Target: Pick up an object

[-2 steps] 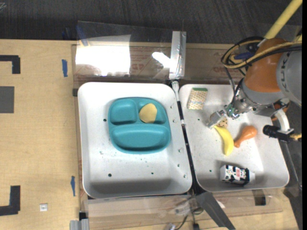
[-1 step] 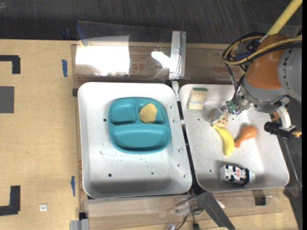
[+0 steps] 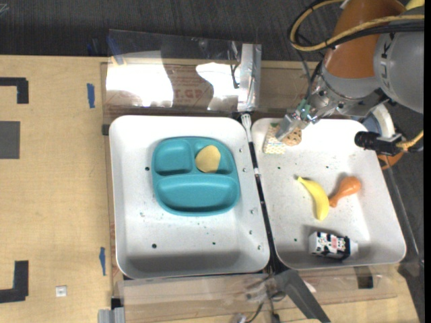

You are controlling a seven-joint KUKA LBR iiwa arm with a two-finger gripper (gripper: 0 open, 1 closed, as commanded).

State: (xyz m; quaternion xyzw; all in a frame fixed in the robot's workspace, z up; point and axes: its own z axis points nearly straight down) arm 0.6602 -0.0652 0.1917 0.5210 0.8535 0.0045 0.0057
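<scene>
My gripper (image 3: 295, 125) hangs over the far left corner of the right bin (image 3: 377, 247), the arm coming in from the upper right. Right at its tip lies a small brown speckled piece (image 3: 291, 138), and a pale checked piece (image 3: 272, 146) sits just left of that. I cannot make out whether the brown piece is held. In the middle of that bin lie a yellow banana (image 3: 314, 195) and an orange carrot-like toy (image 3: 345, 188). A small black-and-white carton (image 3: 329, 245) rests near the front edge.
The left bin (image 3: 128, 234) holds a teal divided plate (image 3: 192, 194) with a yellow-tan lump (image 3: 208, 158) in its far right compartment. A shiny clear sheet (image 3: 175, 79) stands behind the bins. Cables (image 3: 316, 19) loop above the arm.
</scene>
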